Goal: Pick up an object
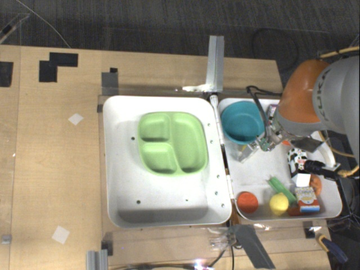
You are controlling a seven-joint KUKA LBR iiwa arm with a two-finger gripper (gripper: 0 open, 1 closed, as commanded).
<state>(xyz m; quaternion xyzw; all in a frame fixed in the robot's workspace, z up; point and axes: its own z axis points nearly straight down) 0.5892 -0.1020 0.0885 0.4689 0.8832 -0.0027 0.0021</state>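
In the right bin [256,173] a teal bowl [242,121] stands upright at the back left corner. My gripper [260,144] hangs low just in front of the bowl's near right rim, under the grey arm with its orange band [301,97]. Along the bin's front lie a red-orange ball [247,201], a yellow lemon [278,203] and a green stick [282,189]. A small printed box [306,199] and a black-and-white toy [297,161] sit at the right side. Whether the gripper touches the bowl is hidden by the wrist.
The left bin [121,151] holds a green divided plate [171,142] near its middle. A metal post [215,63] rises behind the wall between the bins. Cables [329,170] run over the right bin's right rim.
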